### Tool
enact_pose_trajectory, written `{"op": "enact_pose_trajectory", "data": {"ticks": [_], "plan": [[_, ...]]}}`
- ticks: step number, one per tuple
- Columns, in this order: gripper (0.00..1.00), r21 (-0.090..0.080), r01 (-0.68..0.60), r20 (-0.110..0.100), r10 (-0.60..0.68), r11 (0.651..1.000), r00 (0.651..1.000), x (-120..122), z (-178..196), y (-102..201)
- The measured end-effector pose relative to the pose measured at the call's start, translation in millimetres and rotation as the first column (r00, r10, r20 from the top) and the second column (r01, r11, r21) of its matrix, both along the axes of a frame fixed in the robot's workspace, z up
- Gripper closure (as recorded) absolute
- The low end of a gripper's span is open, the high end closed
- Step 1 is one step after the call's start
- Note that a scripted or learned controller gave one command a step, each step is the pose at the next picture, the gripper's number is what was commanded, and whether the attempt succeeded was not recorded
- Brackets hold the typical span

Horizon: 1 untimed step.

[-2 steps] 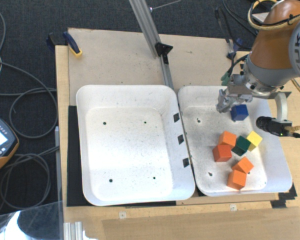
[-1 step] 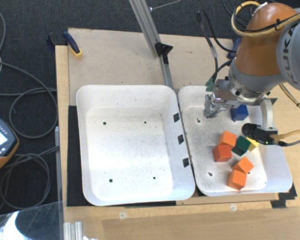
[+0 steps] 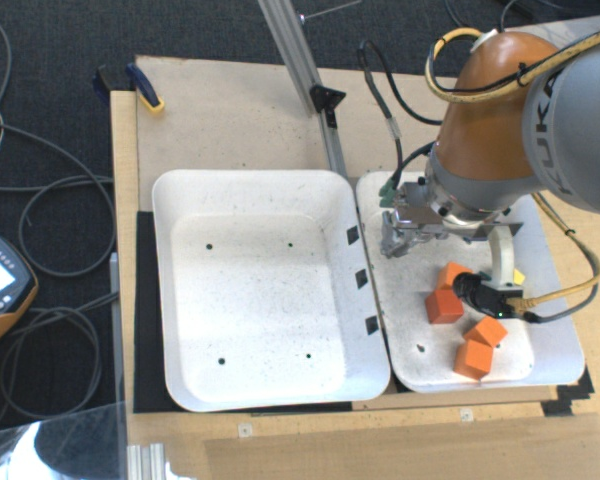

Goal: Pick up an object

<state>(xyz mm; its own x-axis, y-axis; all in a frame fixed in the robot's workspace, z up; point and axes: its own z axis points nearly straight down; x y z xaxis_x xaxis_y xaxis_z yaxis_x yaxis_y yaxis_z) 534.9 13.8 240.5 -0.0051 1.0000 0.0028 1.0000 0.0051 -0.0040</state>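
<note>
Hanging point-down over the left side of the right bin (image 3: 410, 313), the jaws sit above bare white floor, close to the wall shared with the left bin (image 3: 250, 298). Under the wrist housing I cannot tell whether they are spread or pressed together, and nothing shows between them. They point straight down, probably because the arm comes in from the right and sets up a top grasp.

The orange blocks lie apart from them, toward the bin's near right. The nearest block (image 3: 445, 306) sits roughly square to the bin walls. The middle block (image 3: 486, 330) and the front block (image 3: 472, 360) touch or nearly touch and are turned corner-on. All look cube-like, so none has a clear long axis. A further orange piece (image 3: 456, 271) may be a fourth block. Both bins rest on the pale worktop (image 3: 230, 118).
</note>
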Motion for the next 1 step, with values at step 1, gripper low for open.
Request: {"op": "enact_pose_trajectory", "data": {"ticks": [1], "plan": [[1.0, 0.0, -0.001, 0.0, 0.001, 1.0, 1.0, -28.4, 2.3, 47.7]]}}
